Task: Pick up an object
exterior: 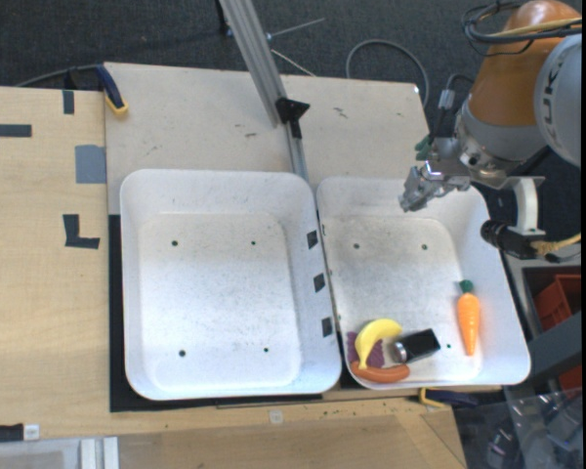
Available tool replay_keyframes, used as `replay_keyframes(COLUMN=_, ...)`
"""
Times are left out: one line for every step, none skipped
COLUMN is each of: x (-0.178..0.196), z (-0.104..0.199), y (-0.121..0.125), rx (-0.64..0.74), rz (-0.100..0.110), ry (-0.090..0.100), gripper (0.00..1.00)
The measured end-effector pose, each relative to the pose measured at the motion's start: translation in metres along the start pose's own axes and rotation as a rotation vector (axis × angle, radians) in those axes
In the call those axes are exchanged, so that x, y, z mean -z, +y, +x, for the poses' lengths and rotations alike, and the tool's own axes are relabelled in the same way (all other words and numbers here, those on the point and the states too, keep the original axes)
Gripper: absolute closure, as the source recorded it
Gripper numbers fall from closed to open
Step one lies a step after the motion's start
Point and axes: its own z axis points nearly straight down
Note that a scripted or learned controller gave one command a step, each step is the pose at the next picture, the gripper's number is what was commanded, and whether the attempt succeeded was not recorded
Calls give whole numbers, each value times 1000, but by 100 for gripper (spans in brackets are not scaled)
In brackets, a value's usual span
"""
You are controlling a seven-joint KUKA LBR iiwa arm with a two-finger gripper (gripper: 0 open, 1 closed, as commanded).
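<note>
Setting: a pale wooden counter (39,213) seen from above at a slant, carrying two shallow white bins side by side.
Left bin: the left bin (137,262) has a speckled white floor with nothing lying in it.
Right bin: the right bin (391,262) holds all the loose things, gathered along its near edge and near right corner.
Carrot: a small orange toy carrot (468,322) with a green top lies near the right wall, pointing toward the near rim, apart from the other things.
Cluster: a yellow banana (375,336), a black block (417,345) and a red piece (381,371) lie touching or overlapping at the near rim; packed like this, each would likely be harder to lift cleanly than the carrot.
Arm: the grey arm (527,76) with its orange band reaches in from the right, over the far right corner of the right bin.
Tool: the tool (417,195) hangs above the far edge of the right bin, well apart from every object; nothing is between its tips, and how wide it stands is too small and blurred to tell.
Task stage: by this layout, nothing has been picked up yet; the tool would need to travel toward the near side of the bin before descending.
Pole: a grey metal pole (264,66) slants across the counter toward the seam between the bins.
</note>
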Motion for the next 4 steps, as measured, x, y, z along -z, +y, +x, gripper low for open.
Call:
replay_keyframes(x=4, z=47, y=10, rx=1, rz=-1, ry=0, gripper=100)
replay_keyframes(x=9, z=97, y=22, rx=1, rz=-2, ry=0, gripper=100)
replay_keyframes(x=-8, z=152, y=37, rx=1, rz=0, ry=0, gripper=100)
replay_keyframes(x=-21, z=202, y=52, rx=0, rz=0, ry=-1, gripper=100)
